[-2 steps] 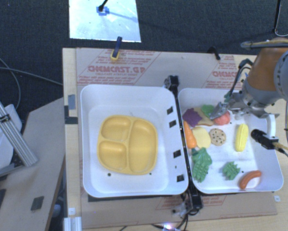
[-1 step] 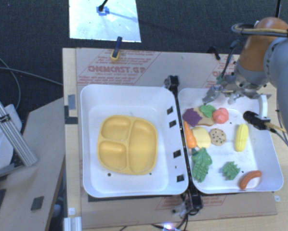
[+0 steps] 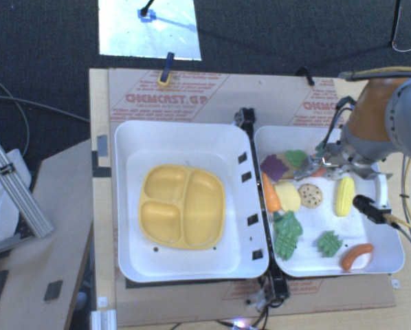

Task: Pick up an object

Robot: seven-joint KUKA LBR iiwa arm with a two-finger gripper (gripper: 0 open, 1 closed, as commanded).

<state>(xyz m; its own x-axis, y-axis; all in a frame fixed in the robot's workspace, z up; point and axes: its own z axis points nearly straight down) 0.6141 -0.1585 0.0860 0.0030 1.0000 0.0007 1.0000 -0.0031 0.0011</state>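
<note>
Gripper (image 3: pixel 315 167) is low in the right bin (image 3: pixel 391 249), its tip just beside the green piece (image 3: pixel 296 158) and purple piece (image 3: pixel 274 167) near the bin's far left corner. Finger state cannot be told; nothing visibly between them, so the pick is judged not yet made. Lift and carry remain. Candidate objects all lie in the right bin: cookie (image 3: pixel 310 196) and corn cob (image 3: pixel 343 195) just nearer than the gripper, carrot (image 3: pixel 271 192) along the divider wall, broccoli pieces (image 3: pixel 286 232) and sausage (image 3: pixel 357 255) toward the near rim. Items by the gripper are crowded and close to the wall, leaving little room; the corn has more open floor around it. Left bin (image 3: pixel 133 143) holds a yellow divided plate (image 3: pixel 183 206).
</note>
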